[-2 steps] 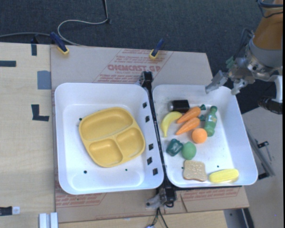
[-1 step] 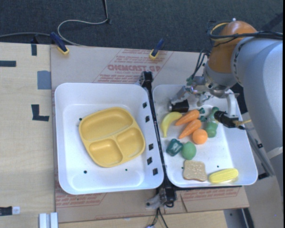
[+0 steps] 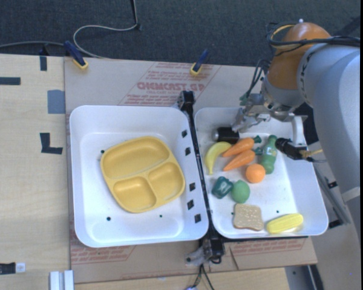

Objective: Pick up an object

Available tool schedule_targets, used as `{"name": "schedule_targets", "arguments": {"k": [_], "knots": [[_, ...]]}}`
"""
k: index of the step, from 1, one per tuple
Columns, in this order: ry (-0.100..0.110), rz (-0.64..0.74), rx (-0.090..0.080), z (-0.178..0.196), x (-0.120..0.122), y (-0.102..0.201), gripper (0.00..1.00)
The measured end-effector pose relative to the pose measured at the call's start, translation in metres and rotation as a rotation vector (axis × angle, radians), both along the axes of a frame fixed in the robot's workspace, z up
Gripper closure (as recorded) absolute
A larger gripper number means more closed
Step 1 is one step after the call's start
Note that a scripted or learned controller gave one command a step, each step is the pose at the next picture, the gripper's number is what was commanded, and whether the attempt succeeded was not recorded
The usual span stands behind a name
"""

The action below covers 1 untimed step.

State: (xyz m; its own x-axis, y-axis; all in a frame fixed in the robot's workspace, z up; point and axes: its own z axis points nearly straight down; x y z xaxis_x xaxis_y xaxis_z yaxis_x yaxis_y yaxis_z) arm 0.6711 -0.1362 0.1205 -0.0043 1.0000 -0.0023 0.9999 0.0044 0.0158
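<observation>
Tabletop (image 3: 24,162) is light wood with black tape marks at left; cardboard sheet (image 3: 163,83) with red print lies under two white bins. Dark carpet (image 3: 169,11) behind, black cable (image 3: 103,29) looping across it. Left bin (image 3: 85,222) holds a yellow divided plate (image 3: 143,173). Right bin (image 3: 308,210) holds banana (image 3: 214,154), two carrots (image 3: 241,152), green bottle (image 3: 268,154), orange (image 3: 255,173), green veg (image 3: 232,190), toast (image 3: 248,217), corn (image 3: 284,223). Claw (image 3: 245,122) hangs over right bin's far end, just above the carrots; can't tell how far open, nothing visibly gripped.
</observation>
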Motion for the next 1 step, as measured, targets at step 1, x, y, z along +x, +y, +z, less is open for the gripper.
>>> {"name": "schedule_targets", "arguments": {"k": [1], "knots": [[0.002, 0.000, 0.000, -0.0010, -0.0006, 0.0001, 0.00]]}}
